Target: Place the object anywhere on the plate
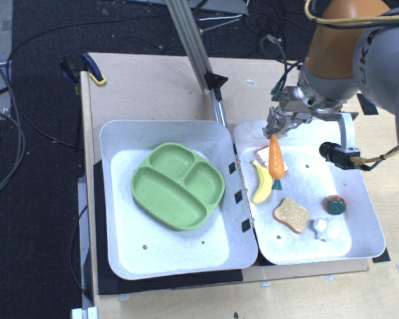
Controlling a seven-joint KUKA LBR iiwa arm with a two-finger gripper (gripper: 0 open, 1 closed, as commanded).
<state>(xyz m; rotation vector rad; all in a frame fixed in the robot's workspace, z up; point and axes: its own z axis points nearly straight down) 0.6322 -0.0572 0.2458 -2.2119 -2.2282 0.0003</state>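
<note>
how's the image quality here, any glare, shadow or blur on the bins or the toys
Camera view: even, soft light; the white bins look slightly washed out and grainy but without hard glare. The green plate casts only a faint shadow. The carrot, banana and toast are fairly sharp; the gripper is a bit soft, its details hard to read. The small white item blends into the bin.
</note>
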